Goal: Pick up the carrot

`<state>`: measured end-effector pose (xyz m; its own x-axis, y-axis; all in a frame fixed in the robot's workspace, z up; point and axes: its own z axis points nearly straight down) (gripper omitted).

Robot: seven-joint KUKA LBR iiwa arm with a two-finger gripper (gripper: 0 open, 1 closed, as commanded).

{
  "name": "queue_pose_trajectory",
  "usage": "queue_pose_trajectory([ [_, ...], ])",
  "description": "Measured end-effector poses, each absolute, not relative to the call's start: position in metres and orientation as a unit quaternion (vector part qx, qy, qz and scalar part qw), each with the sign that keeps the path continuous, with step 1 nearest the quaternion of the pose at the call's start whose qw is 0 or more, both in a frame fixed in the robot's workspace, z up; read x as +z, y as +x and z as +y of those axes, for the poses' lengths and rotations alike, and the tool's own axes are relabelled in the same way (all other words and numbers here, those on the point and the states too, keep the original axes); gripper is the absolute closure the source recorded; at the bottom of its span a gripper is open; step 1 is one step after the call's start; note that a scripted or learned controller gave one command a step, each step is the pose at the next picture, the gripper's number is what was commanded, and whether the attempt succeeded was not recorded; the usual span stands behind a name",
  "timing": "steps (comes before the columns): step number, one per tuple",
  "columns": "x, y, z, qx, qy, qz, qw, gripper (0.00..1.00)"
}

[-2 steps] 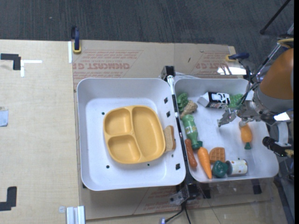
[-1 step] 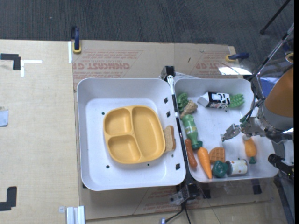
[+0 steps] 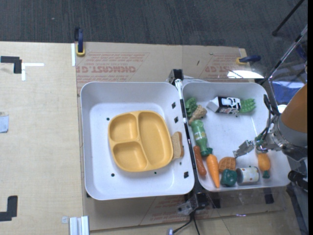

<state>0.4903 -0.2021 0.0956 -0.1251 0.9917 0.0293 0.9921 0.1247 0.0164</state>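
Note:
The carrot (image 3: pixel 212 170), orange and tapered with a green top, lies near the front of the right bin (image 3: pixel 221 126), between a red sausage (image 3: pixel 199 163) and a round brown biscuit (image 3: pixel 227 163). My gripper (image 3: pixel 251 148) hangs over the right side of that bin, about a hand's width to the right of the carrot and a little farther back. Its fingers stand open with nothing between them. One silver fingertip (image 3: pixel 241 151) points toward the biscuit.
The right bin also holds a green bottle (image 3: pixel 199 133), a milk carton (image 3: pixel 226 105), green vegetables (image 3: pixel 248 105), a small can (image 3: pixel 247 175), a dark green piece (image 3: pixel 228 178) and a small orange item (image 3: pixel 264 161). A yellow divided plate (image 3: pixel 139 141) and bread slice (image 3: pixel 177 146) lie in the left bin (image 3: pixel 93 131).

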Motion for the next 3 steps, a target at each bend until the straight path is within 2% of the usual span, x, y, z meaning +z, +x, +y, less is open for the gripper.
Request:
queue_pose_trajectory([
  [1, 0.093, 0.483, -0.210, -0.0087, -0.505, -0.863, 0.007, 0.00],
  [2, 0.103, 0.485, -0.214, -0.0061, -0.509, -0.861, -0.002, 1.00],
  [3, 0.152, 0.479, -0.147, -0.0002, -0.518, -0.856, -0.001, 1.00],
])
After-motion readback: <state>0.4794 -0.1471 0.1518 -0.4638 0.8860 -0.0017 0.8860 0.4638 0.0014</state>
